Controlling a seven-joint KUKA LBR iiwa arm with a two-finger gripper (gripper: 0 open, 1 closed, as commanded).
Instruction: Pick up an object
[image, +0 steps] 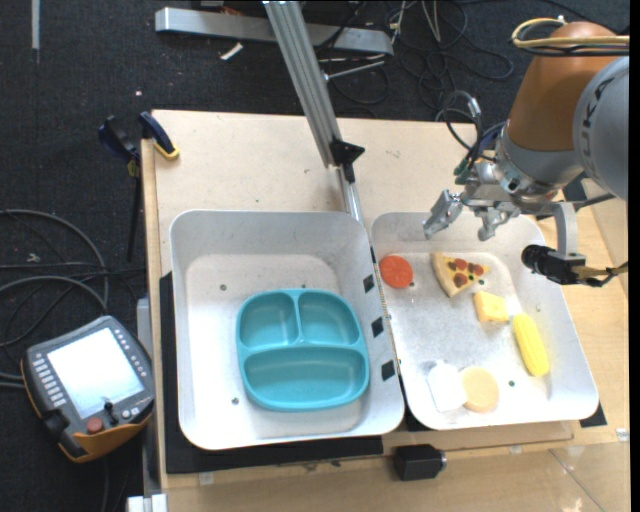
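My gripper (463, 221) hangs open over the far edge of the right bin (560, 400), its two fingers spread with nothing between them. Just below it lies a pizza slice (459, 273). Left of the slice sits a red round slice (397, 271). A pale yellow cheese block (489, 307) and a yellow corn cob (530, 344) lie further toward the front right. Near the front edge rest a white round piece (444, 385) and a tan round piece (481, 390).
The left bin (200, 240) holds a teal divided tray (299, 348). A slanted metal pole (312, 90) rises behind the bins. A teach pendant (88, 385) lies off the bench at the left. A black clamp (133, 138) sits at the bench's far left corner.
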